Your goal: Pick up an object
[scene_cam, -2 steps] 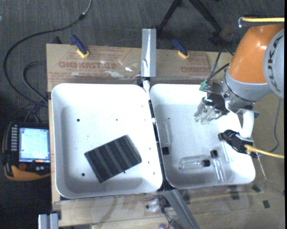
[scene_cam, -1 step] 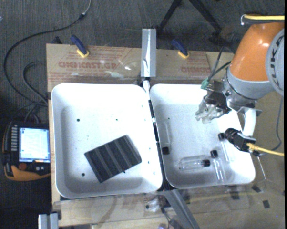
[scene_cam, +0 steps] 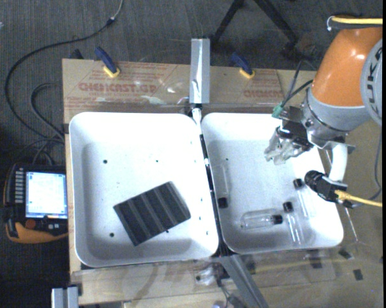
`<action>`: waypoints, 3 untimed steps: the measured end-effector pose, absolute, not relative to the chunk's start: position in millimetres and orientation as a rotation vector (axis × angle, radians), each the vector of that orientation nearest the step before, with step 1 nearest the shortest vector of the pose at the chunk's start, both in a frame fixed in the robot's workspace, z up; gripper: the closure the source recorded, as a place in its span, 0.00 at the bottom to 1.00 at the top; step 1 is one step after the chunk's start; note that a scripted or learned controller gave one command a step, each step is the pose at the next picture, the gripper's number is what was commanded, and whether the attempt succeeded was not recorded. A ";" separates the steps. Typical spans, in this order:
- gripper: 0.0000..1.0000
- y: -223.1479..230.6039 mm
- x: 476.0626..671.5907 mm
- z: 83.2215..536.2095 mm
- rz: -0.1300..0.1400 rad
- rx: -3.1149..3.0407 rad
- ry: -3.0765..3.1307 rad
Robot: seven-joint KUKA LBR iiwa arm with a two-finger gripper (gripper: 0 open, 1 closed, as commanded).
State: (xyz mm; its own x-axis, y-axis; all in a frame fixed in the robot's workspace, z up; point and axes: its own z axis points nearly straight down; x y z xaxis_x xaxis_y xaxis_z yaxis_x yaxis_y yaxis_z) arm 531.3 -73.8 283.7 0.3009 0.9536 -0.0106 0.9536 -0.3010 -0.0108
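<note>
Clear tubes (scene_cam: 262,220) with dark caps lie low in the right bin (scene_cam: 244,133), while the hand (scene_cam: 281,147) hangs above that bin's upper right, apparently poised to descend, though whether it is apart or together I cannot tell.

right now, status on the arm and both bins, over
Gripper over right bin, nothing seen held. Clear tubes lie near that bin's front. Black ridged block flat in left bin, untouched.

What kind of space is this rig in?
Likely a robotics lab: two white bins clamped to a bench, a teach pendant on the carpet, an office chair base behind.
</note>
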 end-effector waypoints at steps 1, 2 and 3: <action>1.00 -73.9 531.2 291.8 0.029 -2.530 -1.856; 1.00 -74.1 531.2 299.9 0.034 -2.529 -1.856; 1.00 -74.2 531.2 308.1 0.040 -2.528 -1.855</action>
